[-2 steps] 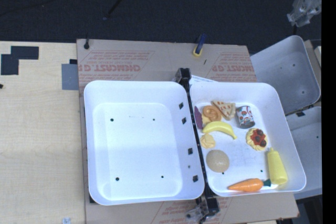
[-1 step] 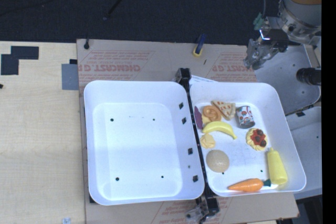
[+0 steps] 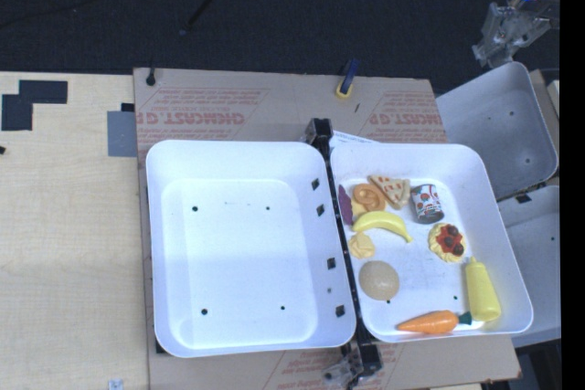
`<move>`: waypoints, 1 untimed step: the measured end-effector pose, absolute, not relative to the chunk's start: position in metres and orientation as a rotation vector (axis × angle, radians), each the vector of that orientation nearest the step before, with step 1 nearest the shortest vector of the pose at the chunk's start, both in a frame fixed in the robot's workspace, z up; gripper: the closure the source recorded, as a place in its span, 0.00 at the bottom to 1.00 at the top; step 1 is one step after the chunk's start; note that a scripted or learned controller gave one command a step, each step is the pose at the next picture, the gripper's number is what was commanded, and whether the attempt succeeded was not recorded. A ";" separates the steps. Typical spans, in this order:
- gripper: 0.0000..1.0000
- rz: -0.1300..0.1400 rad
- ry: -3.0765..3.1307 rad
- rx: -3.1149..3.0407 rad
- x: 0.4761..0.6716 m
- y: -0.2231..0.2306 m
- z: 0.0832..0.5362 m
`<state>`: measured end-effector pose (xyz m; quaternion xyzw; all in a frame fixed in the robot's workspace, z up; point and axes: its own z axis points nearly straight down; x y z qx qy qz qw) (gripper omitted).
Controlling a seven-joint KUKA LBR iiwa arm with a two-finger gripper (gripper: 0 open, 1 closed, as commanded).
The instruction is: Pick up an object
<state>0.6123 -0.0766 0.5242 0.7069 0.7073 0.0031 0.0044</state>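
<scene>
The right bin [image 3: 498,224] holds several toy foods. A banana [image 3: 382,224] lies near its middle, with a pretzel [image 3: 367,195] and a pizza slice [image 3: 391,188] behind it. A small can [image 3: 425,203] stands next to a berry tart [image 3: 448,242]. A purple piece [image 3: 345,204] lies along the left wall, above a small yellow piece [image 3: 362,245]. A beige round lump [image 3: 378,279], a carrot [image 3: 428,321] and a yellow bottle [image 3: 481,289] lie toward the front. The gripper [image 3: 514,21] hangs at the top right, well beyond the bins and away from every object.
The left bin [image 3: 155,242] sits beside the right one on a cardboard sheet [image 3: 238,110]. A black divider [image 3: 334,233] runs between them. Grey metal plates [image 3: 498,128] stand off the right bin's far right corner. A blue and yellow clamp [image 3: 346,79] sits at the cardboard's back edge.
</scene>
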 end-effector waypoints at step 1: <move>1.00 -0.021 2.238 2.228 0.612 -0.021 0.347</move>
